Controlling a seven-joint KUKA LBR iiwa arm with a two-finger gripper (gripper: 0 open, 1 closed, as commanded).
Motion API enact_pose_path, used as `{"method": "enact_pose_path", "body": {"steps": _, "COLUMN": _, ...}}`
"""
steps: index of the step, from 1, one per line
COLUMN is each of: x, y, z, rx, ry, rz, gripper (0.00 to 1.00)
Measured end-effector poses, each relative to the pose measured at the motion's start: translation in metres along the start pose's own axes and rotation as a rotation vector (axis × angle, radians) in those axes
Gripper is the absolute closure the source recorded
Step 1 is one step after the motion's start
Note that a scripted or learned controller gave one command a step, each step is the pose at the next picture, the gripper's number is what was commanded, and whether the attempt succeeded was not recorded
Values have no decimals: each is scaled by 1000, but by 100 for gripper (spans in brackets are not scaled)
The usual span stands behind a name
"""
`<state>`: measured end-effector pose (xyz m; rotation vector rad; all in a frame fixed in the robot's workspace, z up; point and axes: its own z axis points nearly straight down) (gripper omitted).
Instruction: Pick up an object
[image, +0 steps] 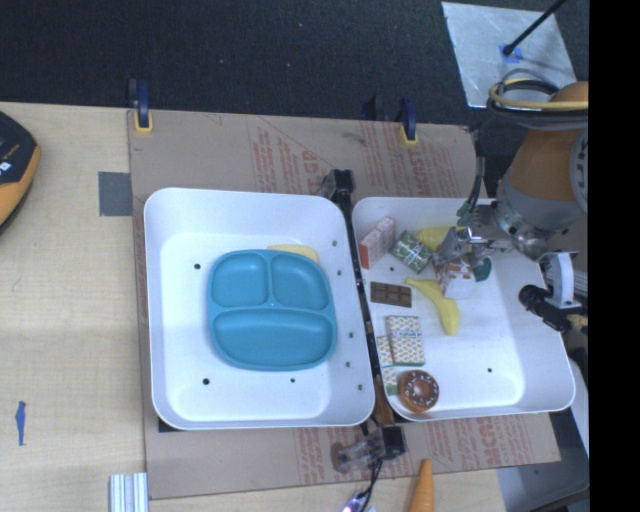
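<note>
While the pincer (462, 258) hangs low in the right bin (540, 395), its opening too cluttered to judge, the banana (441, 303) lies just beside it among a green packet (410, 250) and brown bar (391, 294), so a descent could nudge neighbours or close on nothing.

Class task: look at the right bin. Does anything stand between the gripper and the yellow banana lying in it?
Nothing visible does. The gripper hangs over the upper part of the right white bin, and the yellow banana lies just beside it, toward the bin's middle, uncovered.
</note>
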<state>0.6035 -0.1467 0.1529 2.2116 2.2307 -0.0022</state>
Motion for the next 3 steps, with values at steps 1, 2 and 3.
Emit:
{"method": "enact_pose_path", "body": {"steps": 1, "x": -12, "y": -10, "z": 34, "rx": -1, "ry": -2, "rz": 5, "gripper": 100}}
{"method": "enact_pose_path", "body": {"steps": 2, "x": -31, "y": -13, "z": 59, "rx": -1, "ry": 2, "rz": 4, "gripper": 100}}
{"method": "enact_pose_path", "body": {"steps": 3, "x": -18, "y": -31, "z": 59, "rx": -2, "ry": -2, "rz": 6, "gripper": 100}}
